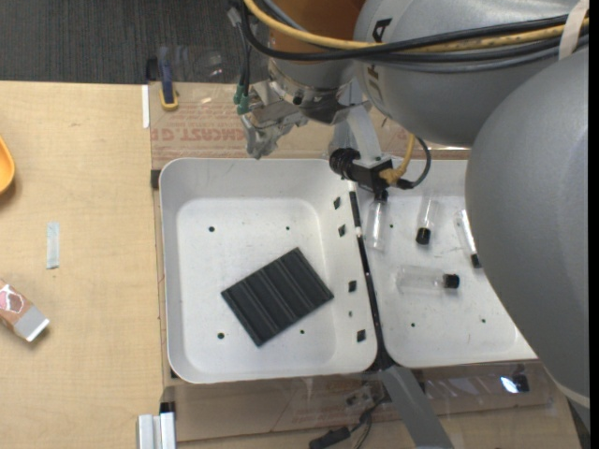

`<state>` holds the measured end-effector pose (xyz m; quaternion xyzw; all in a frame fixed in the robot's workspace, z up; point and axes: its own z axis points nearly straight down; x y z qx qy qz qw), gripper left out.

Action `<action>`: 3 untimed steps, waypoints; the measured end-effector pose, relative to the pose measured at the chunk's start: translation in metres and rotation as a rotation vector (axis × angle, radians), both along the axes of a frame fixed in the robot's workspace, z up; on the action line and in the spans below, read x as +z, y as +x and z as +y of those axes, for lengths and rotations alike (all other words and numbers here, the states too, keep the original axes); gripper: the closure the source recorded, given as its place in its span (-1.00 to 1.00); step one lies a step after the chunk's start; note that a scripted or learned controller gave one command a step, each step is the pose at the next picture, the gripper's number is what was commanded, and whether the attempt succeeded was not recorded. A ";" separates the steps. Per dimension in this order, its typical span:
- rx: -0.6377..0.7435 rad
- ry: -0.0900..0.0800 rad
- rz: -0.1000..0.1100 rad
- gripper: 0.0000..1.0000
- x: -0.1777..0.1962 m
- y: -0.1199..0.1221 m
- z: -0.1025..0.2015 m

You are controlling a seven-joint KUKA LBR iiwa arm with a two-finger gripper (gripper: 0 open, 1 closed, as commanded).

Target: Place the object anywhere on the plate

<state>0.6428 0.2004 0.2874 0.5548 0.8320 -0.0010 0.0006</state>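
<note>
A black ribbed rectangular plate (pixel 278 296) lies flat and turned at an angle in the left bin (pixel 187 251), a little right of the bin's middle. Nothing rests on it. In the right bin (pixel 487 330) lie small clear pieces with black ends: one (pixel 423 224) near the back, one (pixel 440 281) in the middle, and another clear piece (pixel 372 224) against the divider. My gripper (pixel 259 137) hangs over the back rim of the left bin, well behind the plate and left of the clear pieces. I see nothing in it.
The bulky grey arm covers the upper right and part of the right bin. Cables (pixel 374 168) hang at the divider's back end. On the wooden bench to the left lie a grey strip (pixel 52 246) and a small block (pixel 23 314). A blue clamp (pixel 167 78) stands behind the bins.
</note>
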 end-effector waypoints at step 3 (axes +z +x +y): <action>0.975 0.002 0.001 1.00 -0.004 0.009 0.027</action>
